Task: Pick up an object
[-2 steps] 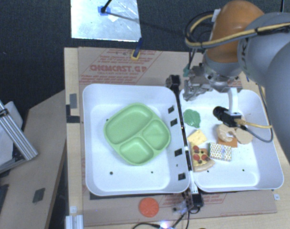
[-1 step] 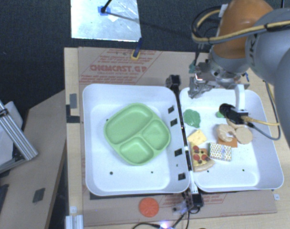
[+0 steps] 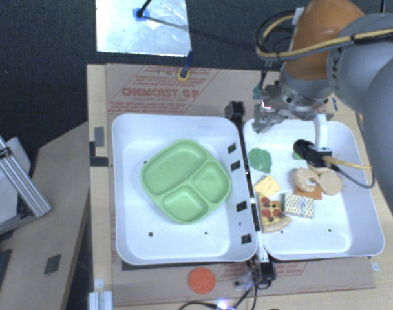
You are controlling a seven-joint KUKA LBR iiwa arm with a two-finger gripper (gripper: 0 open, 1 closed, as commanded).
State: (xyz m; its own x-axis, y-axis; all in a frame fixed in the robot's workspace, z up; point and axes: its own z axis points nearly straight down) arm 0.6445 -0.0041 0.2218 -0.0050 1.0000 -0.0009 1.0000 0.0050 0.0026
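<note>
**Arm parked over the right bin's back corner, nothing grabbed yet**

The gripper hangs above the far left corner of the right bin, close to the divider between the two bins. From this angle there's no telling whether it's open or closed, but nothing shows up held in it.

All the pickable stuff is bunched in that same bin. A green leafy piece sits nearest, just in front of the gripper. Past it come a yellow wedge, a pizza slice, a patterned square, a ring-shaped pastry and a tan round piece touching the pastry.

The left bin holds a green divided plate.

Hovering over the crowded bin makes sense, since that's where the small graspable things are. The leafy piece is probably the target, sitting alone with room around it, though it looks flat, so a clean pinch could be tricky.
</note>
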